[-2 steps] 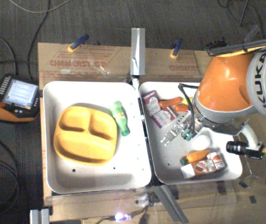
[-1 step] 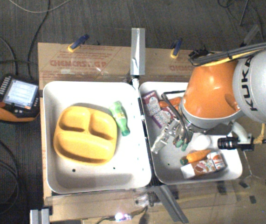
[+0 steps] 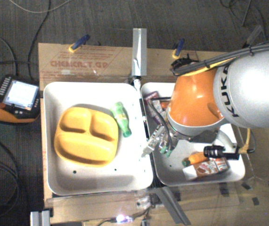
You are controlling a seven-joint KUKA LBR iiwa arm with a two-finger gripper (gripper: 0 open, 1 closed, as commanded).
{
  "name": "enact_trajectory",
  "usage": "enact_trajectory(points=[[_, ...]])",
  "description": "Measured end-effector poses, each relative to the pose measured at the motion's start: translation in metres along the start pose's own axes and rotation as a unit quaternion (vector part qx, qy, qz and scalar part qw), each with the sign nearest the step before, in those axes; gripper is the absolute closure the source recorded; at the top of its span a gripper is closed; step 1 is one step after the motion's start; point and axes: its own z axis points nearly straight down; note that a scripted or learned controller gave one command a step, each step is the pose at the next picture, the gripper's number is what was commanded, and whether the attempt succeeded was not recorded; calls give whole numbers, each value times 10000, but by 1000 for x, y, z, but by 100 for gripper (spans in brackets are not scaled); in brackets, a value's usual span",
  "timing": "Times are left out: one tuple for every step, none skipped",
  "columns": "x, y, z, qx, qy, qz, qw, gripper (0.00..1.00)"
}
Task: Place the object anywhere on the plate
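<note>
**Hovering at the divider, bottle against the plate rim**

Standing by the bench: the gripper (image 3: 155,141) hangs over the wall between the two bins, at approx. 4 o'clock from the plate (image 3: 85,147). The arm (image 3: 195,102) bulks over the right bin (image 3: 233,173) behind it. Can't tell whether the gripper is released or clenched; it's too small & cluttered from this angle, and I see nothing clearly held in it.

The task's thing, as I read it, is the green bottle (image 3: 122,119). It lies on its side in the left bin (image 3: 77,182) at the plate's 2–3 o'clock edge, touching the rim, with its long axis running roughly 11 to 5. Whether it sits partly on the rim or just leans against it, can't say. It's not in either compartment.

Handling, my guess: a small plastic toy bottle, so light, stiff, and smooth enough to be slippery. Being round, it'll prob. roll if nudged. Best grip is across the mid-body, square to the long axis, coming from above. The neck end is thinner & likelier to squirt out. There's no fragility worry, and a short drop onto the plate should be fine.

Other bits: a small orange item (image 3: 196,158) & a printed packet (image 3: 209,167) lie in the right bin at approx. 5 o'clock from the gripper.
</note>
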Motion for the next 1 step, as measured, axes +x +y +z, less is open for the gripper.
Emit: enact_trajectory(points=[[-12, -14, -55, -5, -23, 484, 9988, 100]])
